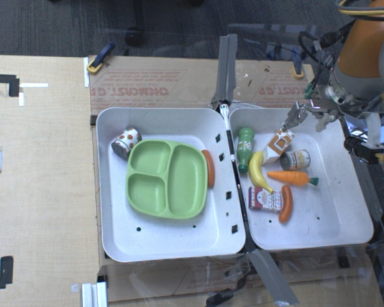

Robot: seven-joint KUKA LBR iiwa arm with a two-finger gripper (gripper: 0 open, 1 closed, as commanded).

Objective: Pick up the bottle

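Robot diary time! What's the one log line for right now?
task: pick up bottle | bottle: lying in right bin, left side, by banana | gripper: above bin's back, not on bottle | held: nothing seen

bottle [244, 147] in right bin [345, 229], left edge | banana [258, 170] just right | plate [168, 179] in left bin [115, 229]

Green bottle [244, 148] lies along right bin's [345, 229] left wall.

Cardboard sheet [179, 82] — "CHEMCAST GP", inverted
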